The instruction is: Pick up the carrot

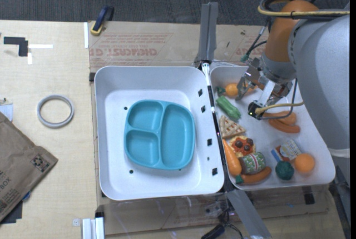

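Right bin (325, 146) is crowded. Carrot (232, 159) lies hard against its left wall, so you get no room on that side. Pizza slice (230, 127) sits just beyond its far end; a strawberry-topped piece (243, 145) and a green-and-red item (253, 163) press along its right; a sausage (255, 177) blocks its near tip. Your clearest approach is from straight above. Gripper (251, 98) and arm (311, 54) fill the far right corner. Left bin (111, 132) offers open floor around the blue plate (160, 134).

Carrot (232, 159) in right bin (322, 138)
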### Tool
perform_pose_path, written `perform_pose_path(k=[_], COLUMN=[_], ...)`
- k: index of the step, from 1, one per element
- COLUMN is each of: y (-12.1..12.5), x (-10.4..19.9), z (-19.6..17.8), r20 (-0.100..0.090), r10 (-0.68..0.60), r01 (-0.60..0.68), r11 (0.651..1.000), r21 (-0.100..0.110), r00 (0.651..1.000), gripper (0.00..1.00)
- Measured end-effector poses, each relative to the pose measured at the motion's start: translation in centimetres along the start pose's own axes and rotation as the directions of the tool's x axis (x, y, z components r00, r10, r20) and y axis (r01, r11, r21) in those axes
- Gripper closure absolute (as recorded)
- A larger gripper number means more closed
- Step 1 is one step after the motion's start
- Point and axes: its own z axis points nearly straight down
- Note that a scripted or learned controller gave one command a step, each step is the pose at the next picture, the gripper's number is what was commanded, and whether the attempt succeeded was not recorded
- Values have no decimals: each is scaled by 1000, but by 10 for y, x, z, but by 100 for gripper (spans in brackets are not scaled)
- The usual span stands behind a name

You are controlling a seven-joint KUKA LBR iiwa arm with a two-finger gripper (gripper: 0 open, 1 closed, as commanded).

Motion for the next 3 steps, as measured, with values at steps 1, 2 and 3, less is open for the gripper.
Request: perform_pose_path(k=[1, 2, 3], y=[1, 7, 32], x=[4, 6, -46], z=[-11, -9, -5], r20=[-10, -32, -37], r10=[-3, 413, 663], r01=[3, -413, -663], r11=[1000, 910, 748], r21=[-11, -22, -11], r00=[1000, 910, 748], gripper=[100, 100, 100])
